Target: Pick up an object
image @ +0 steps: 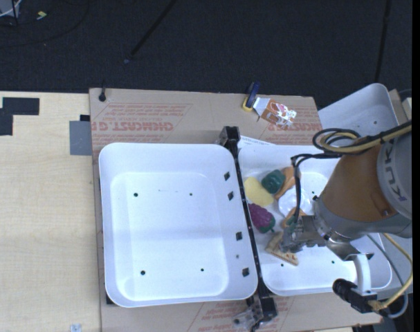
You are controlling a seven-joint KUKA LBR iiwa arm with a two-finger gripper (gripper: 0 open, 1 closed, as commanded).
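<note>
Camera view: arm comes in from the right, gripper (290,241) low in the right bin (313,286), down among the clutter. Can't tell if it's spread or pinching, tip too dark and small. Candidate objs: green piece (272,181), yellow piece (257,190), purple piece (261,217), tan flat piece (284,255) right at the tip. Left bin (168,220) alongside. Risks, my guess: objs packed close, so the tip may nudge a neighbour or catch two; the flat tan piece could slip out on lift, esp. near the divider.
</note>
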